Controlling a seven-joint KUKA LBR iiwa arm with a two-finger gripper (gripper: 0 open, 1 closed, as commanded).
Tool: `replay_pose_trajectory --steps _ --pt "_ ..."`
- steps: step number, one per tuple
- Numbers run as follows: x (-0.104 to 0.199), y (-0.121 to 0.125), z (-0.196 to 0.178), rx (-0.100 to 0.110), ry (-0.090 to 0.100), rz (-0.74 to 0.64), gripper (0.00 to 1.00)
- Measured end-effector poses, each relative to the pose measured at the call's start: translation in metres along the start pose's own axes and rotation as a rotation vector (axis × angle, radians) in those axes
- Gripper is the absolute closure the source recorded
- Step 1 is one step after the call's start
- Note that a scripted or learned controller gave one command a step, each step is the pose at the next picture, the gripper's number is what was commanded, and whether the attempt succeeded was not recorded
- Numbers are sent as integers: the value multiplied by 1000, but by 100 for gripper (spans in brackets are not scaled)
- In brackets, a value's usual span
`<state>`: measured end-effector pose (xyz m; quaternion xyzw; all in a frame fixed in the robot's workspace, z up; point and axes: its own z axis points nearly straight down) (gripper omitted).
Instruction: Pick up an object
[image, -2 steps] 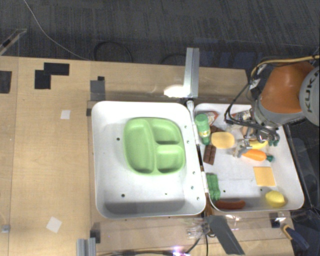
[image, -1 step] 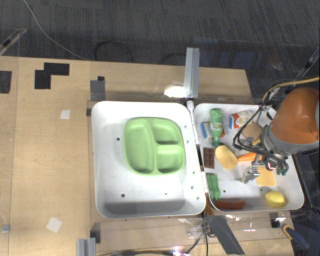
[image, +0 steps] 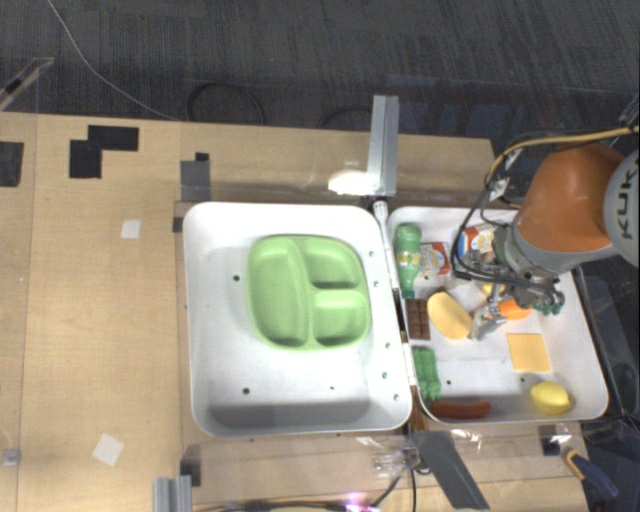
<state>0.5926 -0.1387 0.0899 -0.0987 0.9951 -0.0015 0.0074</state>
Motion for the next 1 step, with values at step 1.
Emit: replay_pose_trajectory --steps 1 --pt "50 65 -3 -1 -2 -45 0"
